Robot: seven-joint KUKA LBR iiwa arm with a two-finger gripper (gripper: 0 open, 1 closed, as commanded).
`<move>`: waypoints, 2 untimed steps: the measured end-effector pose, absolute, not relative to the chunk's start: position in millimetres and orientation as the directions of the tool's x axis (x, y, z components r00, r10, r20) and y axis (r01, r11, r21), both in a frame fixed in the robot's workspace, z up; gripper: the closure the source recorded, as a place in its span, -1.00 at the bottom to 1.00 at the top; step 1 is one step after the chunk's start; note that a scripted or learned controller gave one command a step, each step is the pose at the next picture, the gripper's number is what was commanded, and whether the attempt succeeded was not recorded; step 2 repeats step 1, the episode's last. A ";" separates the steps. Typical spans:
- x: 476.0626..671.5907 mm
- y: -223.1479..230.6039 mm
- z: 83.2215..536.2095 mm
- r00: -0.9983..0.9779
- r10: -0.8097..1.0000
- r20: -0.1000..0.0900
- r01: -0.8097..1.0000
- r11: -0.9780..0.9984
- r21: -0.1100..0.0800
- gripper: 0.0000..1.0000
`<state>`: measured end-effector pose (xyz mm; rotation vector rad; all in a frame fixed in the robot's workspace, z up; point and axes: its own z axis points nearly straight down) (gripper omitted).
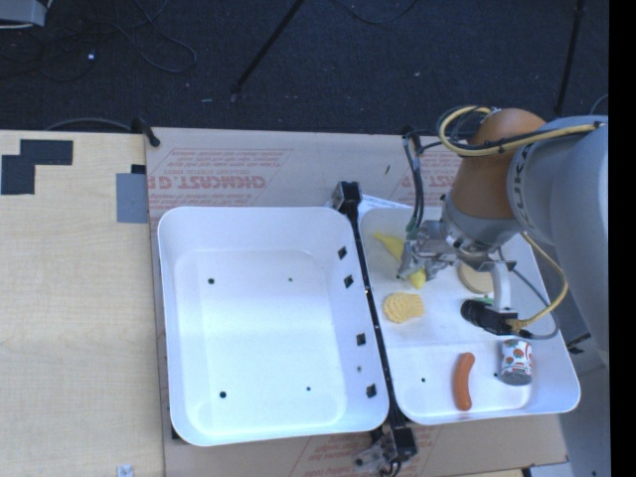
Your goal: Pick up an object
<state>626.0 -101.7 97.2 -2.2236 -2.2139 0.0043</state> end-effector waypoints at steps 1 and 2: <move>635.4 16.1 193.5 -0.010 1.000 0.003 1.000 0.010 0.006 1.00; 635.4 16.1 193.5 -0.010 1.000 0.003 1.000 0.010 0.006 1.00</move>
